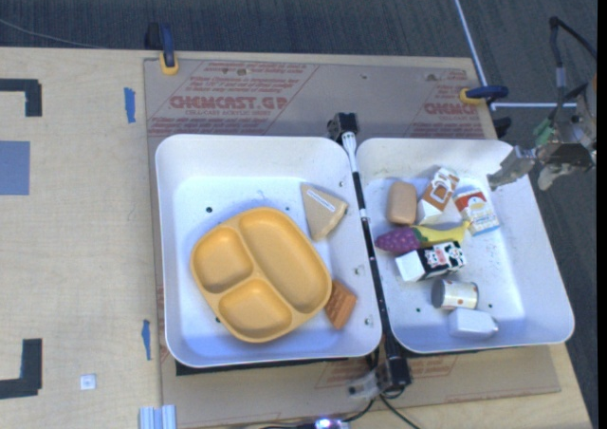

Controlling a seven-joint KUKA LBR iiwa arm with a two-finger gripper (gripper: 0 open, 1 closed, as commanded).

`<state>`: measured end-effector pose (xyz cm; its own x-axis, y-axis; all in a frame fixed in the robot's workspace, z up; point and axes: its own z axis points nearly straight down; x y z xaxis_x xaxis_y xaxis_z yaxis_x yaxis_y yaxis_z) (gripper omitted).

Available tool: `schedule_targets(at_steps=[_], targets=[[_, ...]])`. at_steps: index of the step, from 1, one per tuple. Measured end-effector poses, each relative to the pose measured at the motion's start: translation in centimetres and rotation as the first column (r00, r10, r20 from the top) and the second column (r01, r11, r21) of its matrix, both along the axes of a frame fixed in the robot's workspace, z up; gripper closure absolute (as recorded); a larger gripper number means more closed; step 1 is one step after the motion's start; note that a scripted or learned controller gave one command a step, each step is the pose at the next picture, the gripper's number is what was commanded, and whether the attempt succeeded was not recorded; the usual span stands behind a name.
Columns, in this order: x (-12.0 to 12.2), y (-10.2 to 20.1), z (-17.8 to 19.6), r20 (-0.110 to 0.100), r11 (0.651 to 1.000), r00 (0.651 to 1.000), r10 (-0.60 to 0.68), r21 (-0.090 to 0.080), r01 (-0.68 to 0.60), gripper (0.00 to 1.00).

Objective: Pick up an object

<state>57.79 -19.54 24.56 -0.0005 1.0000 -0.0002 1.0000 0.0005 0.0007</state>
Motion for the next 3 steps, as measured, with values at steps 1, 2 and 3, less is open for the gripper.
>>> schedule_targets(at_steps=[1,2,3], targets=[[-1.1,5.8,-12.6,-0.002,1.0,1.0,0.0,0.001,0.0,0.0],[-1.0,5.8,-11.5,0.002,1.0,1.0,-0.001,-0.001,0.001,1.0],[-1.2,13.1,-4.1,0.001,1.0,1.0,0.001,0.001,-0.001,1.0]])
